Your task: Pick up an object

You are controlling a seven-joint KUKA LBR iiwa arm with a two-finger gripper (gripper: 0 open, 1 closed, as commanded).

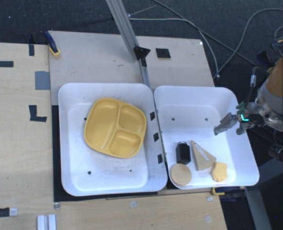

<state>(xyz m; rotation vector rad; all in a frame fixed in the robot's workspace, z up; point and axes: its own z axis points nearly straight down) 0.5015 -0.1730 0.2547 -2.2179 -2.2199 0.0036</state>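
Above the right white bin's (194,97) right edge, the end effector (230,124) hovers, grasping nothing, poised to reach the small black block (182,153) at its front edge.

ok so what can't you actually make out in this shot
- Gripper, camera view: small and partly blurred over the right bin; whether its fingers are open or shut cannot be told.
- Arm: cut off by the right edge.
- Black object: too small to identify.
- Tan wedge and yellow piece: too small to tell what they are.
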